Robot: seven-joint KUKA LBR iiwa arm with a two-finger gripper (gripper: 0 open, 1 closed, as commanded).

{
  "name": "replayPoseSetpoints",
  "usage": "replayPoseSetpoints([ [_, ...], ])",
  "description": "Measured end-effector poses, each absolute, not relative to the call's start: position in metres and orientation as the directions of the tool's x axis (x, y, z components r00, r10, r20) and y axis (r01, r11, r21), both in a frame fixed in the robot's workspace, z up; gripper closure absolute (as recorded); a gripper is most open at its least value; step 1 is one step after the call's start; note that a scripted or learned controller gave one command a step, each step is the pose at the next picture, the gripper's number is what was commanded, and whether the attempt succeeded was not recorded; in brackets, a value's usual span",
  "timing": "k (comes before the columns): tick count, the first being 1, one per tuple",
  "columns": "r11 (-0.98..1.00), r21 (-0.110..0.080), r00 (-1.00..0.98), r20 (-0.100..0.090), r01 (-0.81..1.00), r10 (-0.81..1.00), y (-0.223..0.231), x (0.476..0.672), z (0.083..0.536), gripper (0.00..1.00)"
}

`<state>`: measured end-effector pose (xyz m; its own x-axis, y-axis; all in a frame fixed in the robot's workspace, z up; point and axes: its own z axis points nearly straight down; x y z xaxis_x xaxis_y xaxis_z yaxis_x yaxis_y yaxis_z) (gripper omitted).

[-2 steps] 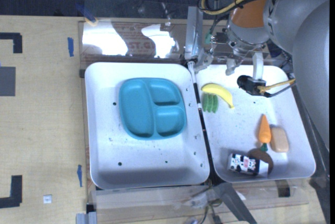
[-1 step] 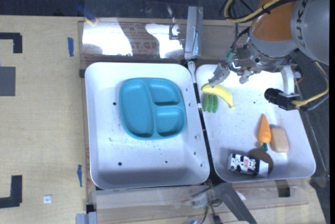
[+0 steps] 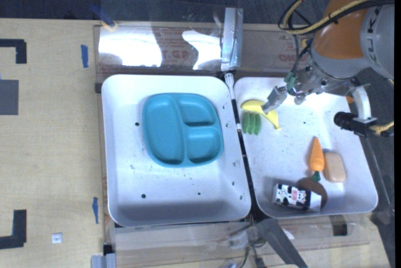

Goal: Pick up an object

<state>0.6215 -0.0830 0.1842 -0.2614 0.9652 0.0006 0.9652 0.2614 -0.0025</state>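
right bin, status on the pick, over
Gripper low at banana, grasp unconfirmed. Green piece touching banana. Carrot and the rest lie apart.

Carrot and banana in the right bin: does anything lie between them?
No. In the camera view, bare white bin floor separates the banana from the carrot. The gripper sits at the banana's upper side, off that stretch.

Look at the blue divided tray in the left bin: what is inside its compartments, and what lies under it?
The blue tray shows bare blue compartments with no object in them. It rests on the floor of the left bin. Whatever lies directly beneath the tray is covered and cannot be seen.
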Motion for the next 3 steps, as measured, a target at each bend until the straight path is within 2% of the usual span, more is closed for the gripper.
replayPoseSetpoints([
  [1,0.306,0.005,-0.306,-0.002,0.952,0.952,-0.105,0.650,0.096,0.00],
  [2,0.303,0.004,-0.303,-0.001,0.953,0.953,-0.107,0.649,0.106,1.00],
  [3,0.143,0.005,-0.143,0.000,0.990,0.990,-0.030,0.668,0.187,1.00],
])
